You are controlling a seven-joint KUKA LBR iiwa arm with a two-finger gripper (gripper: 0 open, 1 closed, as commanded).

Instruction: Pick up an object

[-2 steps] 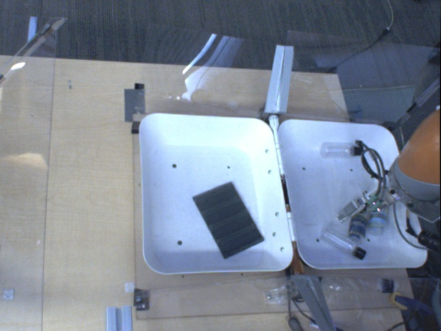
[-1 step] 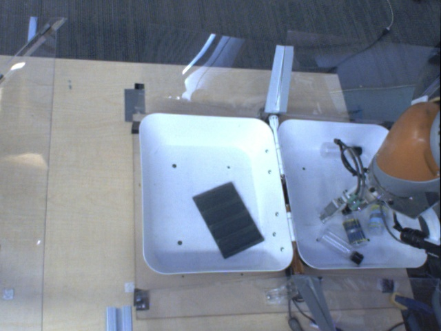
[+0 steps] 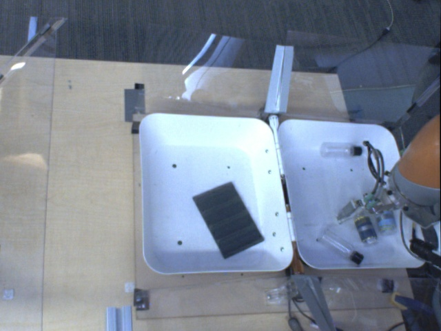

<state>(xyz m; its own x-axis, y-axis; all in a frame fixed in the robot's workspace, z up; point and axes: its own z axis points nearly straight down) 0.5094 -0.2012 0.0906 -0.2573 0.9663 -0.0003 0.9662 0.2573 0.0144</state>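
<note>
A dark ribbed rectangular pad [image 3: 228, 219] lies flat and turned at an angle in the left bin [image 3: 158, 185]. The right bin [image 3: 303, 178] holds a clear tube with a black cap [image 3: 337, 149] near its far side. A second clear tube [image 3: 339, 245] with a black end lies near its front. A small clear bottle with a blue part [image 3: 367, 229] lies at the right. My gripper [image 3: 353, 211] hangs low over the right bin, just left of and above that small bottle. Nothing can be made out in its grasp.
The arm with its orange band [image 3: 422, 165] covers the right bin's right edge, with black cables [image 3: 374, 158] looping beside it. A metal divider strip [image 3: 279, 81] runs back from between the bins. Wooden bench [image 3: 69, 185] stretches to the left.
</note>
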